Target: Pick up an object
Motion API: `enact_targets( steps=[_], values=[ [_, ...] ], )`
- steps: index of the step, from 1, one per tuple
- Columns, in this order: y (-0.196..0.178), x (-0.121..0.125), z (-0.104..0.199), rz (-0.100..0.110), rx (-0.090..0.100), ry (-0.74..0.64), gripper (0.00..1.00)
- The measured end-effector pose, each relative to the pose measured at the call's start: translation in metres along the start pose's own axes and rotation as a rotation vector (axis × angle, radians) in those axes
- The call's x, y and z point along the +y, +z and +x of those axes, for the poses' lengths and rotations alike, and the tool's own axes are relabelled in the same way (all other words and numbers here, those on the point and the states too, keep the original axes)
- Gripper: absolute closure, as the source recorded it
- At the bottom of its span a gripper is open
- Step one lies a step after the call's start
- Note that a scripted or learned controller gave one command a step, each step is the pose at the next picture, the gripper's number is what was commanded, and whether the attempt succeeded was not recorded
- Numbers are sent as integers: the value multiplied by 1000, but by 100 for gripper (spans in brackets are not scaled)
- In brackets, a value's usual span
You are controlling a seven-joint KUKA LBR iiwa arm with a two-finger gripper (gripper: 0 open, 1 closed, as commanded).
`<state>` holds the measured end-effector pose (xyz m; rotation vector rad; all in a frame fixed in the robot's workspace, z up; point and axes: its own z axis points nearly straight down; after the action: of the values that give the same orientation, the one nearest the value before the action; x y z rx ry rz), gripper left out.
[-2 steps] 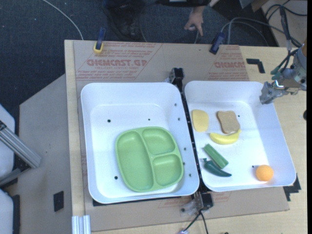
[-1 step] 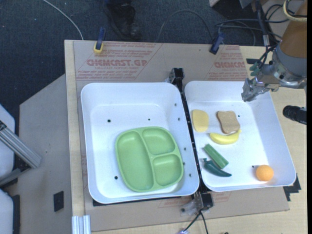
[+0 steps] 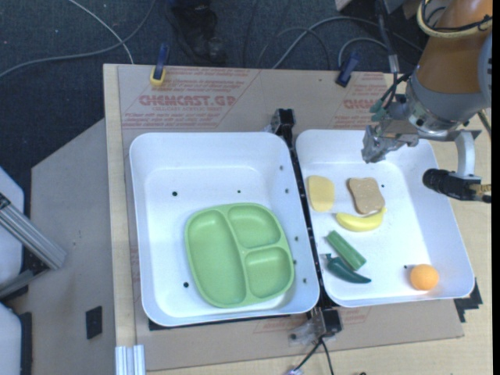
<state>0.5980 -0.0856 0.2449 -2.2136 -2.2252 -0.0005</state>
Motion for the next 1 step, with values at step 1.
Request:
enact_targets(
  steps=[1],
  values=[
    [-3, 3, 49, -2, -1, 0, 100]
  ],
)
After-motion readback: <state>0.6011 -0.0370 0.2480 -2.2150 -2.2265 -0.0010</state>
